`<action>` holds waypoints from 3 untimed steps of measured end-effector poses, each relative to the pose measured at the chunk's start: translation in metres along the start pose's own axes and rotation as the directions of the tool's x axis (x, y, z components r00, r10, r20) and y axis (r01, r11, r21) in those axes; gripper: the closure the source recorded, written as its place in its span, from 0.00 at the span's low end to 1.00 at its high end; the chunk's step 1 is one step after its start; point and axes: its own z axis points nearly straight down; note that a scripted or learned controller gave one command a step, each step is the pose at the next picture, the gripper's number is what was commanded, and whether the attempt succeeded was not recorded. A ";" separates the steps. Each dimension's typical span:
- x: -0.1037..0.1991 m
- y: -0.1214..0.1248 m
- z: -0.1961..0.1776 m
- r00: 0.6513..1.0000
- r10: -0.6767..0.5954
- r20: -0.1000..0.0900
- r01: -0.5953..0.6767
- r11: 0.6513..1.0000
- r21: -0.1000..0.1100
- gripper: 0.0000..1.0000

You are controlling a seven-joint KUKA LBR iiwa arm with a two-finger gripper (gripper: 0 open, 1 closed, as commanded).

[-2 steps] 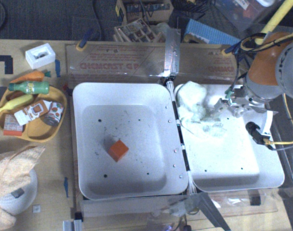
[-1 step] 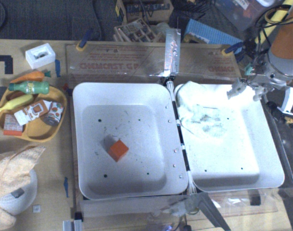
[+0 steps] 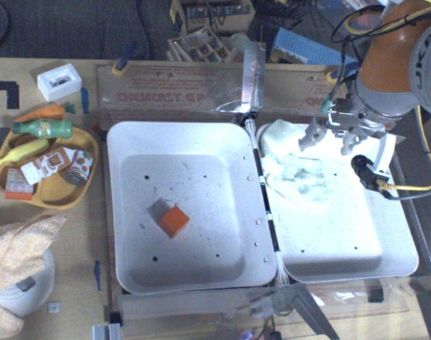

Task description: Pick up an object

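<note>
Orange cube (image 3: 175,222) in left bin (image 3: 130,147), gripper (image 3: 330,137) open

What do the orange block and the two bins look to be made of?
The orange block looks like matte foam or painted wood: flat colour, crisp edges, no shine. It could be either. The left bin and right bin look like smooth white moulded plastic, with rounded corners, raised rims and a soft sheen.
</note>
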 end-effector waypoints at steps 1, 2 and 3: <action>-0.067 0.007 -0.016 0.986 -0.169 0.004 0.169 0.986 -0.006 0.00; 0.062 -0.076 -0.022 1.000 0.008 0.000 -0.008 1.000 0.001 0.00; 0.004 -0.056 -0.028 0.999 0.053 0.002 -0.053 0.999 -0.004 0.00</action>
